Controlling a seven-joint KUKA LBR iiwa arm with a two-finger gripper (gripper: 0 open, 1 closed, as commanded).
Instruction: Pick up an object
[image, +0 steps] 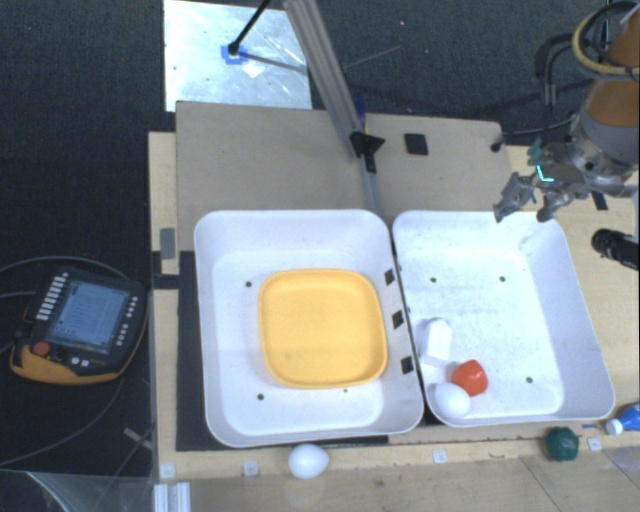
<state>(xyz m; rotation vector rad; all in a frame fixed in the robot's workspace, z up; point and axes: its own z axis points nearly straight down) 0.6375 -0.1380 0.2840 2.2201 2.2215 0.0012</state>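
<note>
A square yellow plate (323, 327) lies in the left bin (225, 250). In the right bin (560, 300), near its front left corner, sit a small red object (469, 377), a white ball (451, 401) and a white block (436, 339), close together. My gripper (531, 203) hangs over the right bin's back right corner, far from those objects. Its two fingers are spread apart with nothing between them.
A white egg-shaped object (308, 461) and a dark green ball (562, 444) lie on the bench in front of the bins. A teach pendant (78, 322) rests at the left. A slanted metal pole (335, 75) stands behind the bins.
</note>
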